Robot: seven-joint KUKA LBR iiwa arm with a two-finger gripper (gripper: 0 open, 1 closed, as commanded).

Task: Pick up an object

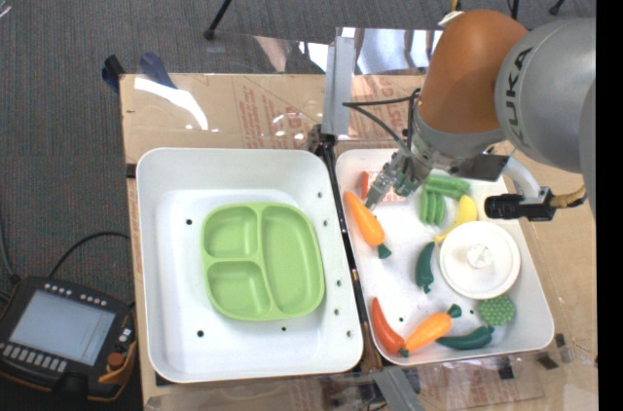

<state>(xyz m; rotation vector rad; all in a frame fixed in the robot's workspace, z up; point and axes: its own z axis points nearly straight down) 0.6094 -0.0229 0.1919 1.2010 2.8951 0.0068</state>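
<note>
Tool (pixel 381 190) upper middle of right bin (pixel 540 302), above orange carrot (pixel 365 220); finger state: cannot tell.

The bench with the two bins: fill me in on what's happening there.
A grey KUKA arm reaches in from the right, its gripper low over the upper left of the right bin, just above an orange carrot. Nothing shows between its fingers. That bin also holds toy vegetables and a round white lid. The left bin holds a green divided plate, untouched.
</note>
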